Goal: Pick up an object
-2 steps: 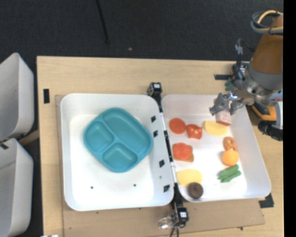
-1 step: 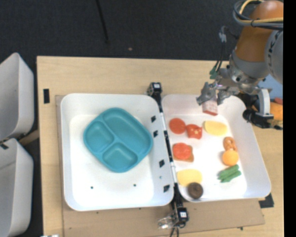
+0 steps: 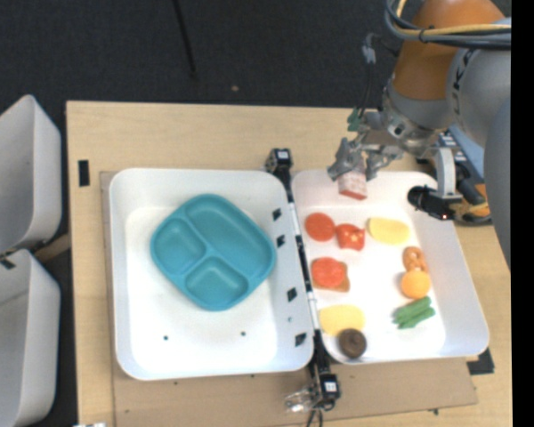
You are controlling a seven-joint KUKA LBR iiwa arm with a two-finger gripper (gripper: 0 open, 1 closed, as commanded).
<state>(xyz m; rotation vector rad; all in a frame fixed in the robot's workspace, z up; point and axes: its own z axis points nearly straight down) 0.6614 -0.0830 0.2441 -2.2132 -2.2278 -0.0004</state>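
**Grey arm poised over the far edge of the right bin**

Highest in the scene, the arm [image 3: 445,52] with its orange band reaches in from the right and ends in the hand [image 3: 360,163], which hangs above the far left corner of the right bin [image 3: 463,327]. A small red-and-white item [image 3: 352,186] sits directly under the hand, close to the bin's far rim. Whether the hand is clenched on it or released cannot be told.

Nearer the viewer, toy foods are spread across the bin floor with gaps between most of them: a red round slice [image 3: 319,227] just beside a red chunk [image 3: 350,236], a yellow piece [image 3: 389,230], a red-orange piece [image 3: 330,274], an orange ball [image 3: 415,284] and a green piece [image 3: 413,313]. A brown ring [image 3: 351,342] touches a yellow lump [image 3: 341,318] near the front rim.

To the left, the left bin [image 3: 125,327] holds a teal divided plate [image 3: 213,250] with open white floor around it. Both bins rest on the table [image 3: 89,132].
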